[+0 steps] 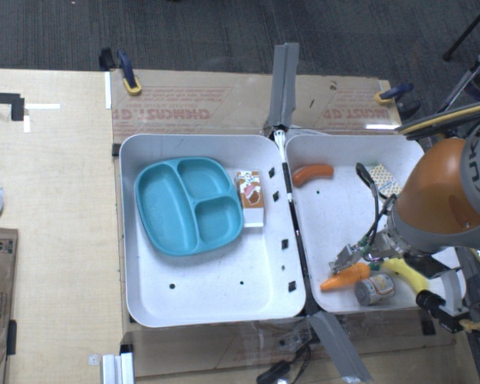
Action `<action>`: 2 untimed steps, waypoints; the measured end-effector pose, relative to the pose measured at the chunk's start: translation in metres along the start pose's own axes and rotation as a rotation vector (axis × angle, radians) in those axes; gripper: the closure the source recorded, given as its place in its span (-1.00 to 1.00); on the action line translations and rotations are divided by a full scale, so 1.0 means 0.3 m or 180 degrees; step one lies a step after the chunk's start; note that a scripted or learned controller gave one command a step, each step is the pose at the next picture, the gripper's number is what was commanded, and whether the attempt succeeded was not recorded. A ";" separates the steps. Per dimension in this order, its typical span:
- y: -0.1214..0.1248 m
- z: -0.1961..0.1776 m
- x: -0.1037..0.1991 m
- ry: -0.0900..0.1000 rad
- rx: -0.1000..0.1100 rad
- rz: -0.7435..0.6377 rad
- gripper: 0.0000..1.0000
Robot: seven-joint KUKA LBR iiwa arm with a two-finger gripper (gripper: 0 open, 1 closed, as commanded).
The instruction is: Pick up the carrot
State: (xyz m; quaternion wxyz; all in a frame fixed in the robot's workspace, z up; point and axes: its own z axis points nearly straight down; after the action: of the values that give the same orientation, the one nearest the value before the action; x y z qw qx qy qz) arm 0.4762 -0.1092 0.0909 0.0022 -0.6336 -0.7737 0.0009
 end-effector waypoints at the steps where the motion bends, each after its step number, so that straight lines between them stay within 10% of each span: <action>1: 0.003 -0.029 -0.003 -0.0004 -0.0005 0.0013 1.00; 2: 0.002 -0.029 -0.003 -0.0003 -0.0003 0.0012 -1.00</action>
State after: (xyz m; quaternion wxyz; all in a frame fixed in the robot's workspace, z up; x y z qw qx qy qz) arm 0.4771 -0.1099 0.0997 0.0015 -0.6350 -0.7725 0.0008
